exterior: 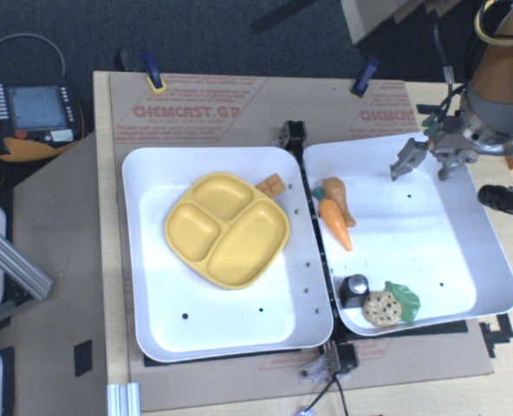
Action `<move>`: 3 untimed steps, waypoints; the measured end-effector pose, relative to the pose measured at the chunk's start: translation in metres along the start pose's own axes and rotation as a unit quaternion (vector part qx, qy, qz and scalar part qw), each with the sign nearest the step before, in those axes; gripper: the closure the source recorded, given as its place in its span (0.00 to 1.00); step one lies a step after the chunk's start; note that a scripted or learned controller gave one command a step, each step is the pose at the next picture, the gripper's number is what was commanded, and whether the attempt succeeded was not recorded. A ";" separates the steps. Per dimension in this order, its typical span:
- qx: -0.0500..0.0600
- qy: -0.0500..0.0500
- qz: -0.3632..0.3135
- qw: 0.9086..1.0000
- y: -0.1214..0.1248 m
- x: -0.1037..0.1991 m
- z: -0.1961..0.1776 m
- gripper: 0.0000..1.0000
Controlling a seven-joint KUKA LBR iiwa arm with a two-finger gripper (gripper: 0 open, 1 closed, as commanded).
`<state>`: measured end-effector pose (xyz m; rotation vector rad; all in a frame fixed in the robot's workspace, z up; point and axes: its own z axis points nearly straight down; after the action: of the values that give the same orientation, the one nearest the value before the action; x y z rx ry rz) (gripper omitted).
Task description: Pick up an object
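Note:
My gripper (425, 165) hangs over the far right part of the right bin (464, 258), open, with nothing between its fingers. An orange carrot (335, 222) lies at the left side of that bin, beside a tan piece (336, 196) just behind it. At the bin's near left corner sit a small black and silver object (354, 288), a round cookie (381, 308) and a green leafy piece (405, 299). All of these lie well to the left of and nearer than the gripper.
The left bin (152, 293) holds a yellow divided plate (227, 229) with a small brown block (271, 185) at its far edge. Both bins rest on a cardboard sheet (239, 102). A handheld control pendant (33, 115) lies off the bench at the far left.

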<state>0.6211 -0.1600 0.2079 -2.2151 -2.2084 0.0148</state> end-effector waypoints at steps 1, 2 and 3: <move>-0.008 -0.001 -0.002 1.000 0.003 0.001 -0.009 0.00; -0.005 -0.001 -0.002 1.000 0.007 0.009 0.038 0.00; -0.007 -0.001 -0.002 1.000 0.001 0.015 0.092 0.00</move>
<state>0.6203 -0.1446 0.1157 -2.2197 -2.2198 0.0023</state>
